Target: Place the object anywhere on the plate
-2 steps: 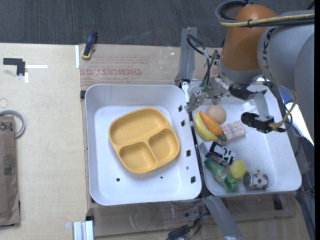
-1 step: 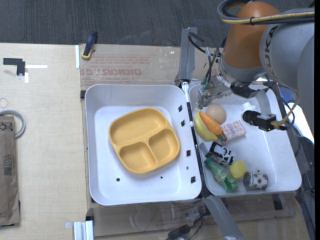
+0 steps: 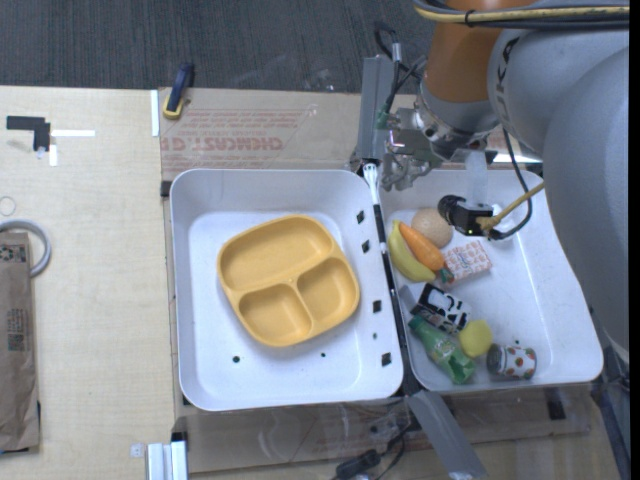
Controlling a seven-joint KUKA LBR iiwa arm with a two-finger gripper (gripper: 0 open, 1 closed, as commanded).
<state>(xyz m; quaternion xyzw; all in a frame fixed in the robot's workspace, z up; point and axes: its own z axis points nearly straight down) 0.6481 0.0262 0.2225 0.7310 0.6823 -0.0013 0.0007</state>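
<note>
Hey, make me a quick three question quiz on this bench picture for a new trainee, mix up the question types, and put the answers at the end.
1. True or false: the yellow plate already has an object on it.
2. Which bin holds the banana? A) the left bin B) the right bin
3. Fill in: the plate has ___ compartments.

Key:
1. False; nothing lies in its compartments.
2. B; it lies beside the carrot near the dividing wall.
3. Three.
</note>
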